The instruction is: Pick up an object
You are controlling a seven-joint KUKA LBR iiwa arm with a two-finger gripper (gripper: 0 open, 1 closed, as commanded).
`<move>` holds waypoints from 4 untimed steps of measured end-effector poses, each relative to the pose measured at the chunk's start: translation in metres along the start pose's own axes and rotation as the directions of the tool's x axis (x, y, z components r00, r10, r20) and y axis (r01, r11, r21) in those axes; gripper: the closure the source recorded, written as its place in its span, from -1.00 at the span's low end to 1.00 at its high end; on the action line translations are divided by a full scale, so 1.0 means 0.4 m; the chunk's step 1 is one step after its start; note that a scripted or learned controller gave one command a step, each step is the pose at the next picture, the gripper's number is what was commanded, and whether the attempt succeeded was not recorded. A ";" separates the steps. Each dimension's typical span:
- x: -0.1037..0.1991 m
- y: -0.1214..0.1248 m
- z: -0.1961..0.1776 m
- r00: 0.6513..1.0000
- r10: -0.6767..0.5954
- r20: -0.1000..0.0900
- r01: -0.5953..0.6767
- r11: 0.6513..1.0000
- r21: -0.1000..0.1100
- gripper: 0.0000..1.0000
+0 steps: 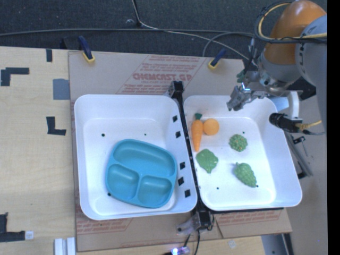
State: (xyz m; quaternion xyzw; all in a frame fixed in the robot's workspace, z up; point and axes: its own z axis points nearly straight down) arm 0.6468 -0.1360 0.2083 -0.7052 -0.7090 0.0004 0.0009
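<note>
In the right bin (276, 193) lie a carrot (196, 133), a small orange ball (211, 127) touching it, and three green vegetable pieces (206, 160) (238, 142) (245, 173). My gripper (235, 102) hangs over the bin's far edge, up and to the right of the orange ball and apart from every object. Nothing shows between its fingers.
The left bin (85, 142) holds a blue divided plate (141, 173). A black divider with clips (183, 137) runs between the bins. Two clamps (86, 51) (215, 61) pin the cardboard base at the back. The arm's orange band (292, 20) and cables fill the upper right.
</note>
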 end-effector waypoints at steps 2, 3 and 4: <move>0.281 -0.017 -0.038 1.000 -0.002 -0.001 0.002 1.000 0.000 1.00; 0.418 -0.016 -0.062 1.000 -0.001 0.000 0.001 1.000 -0.001 1.00; 0.555 -0.035 -0.073 1.000 -0.001 -0.001 0.001 1.000 0.000 1.00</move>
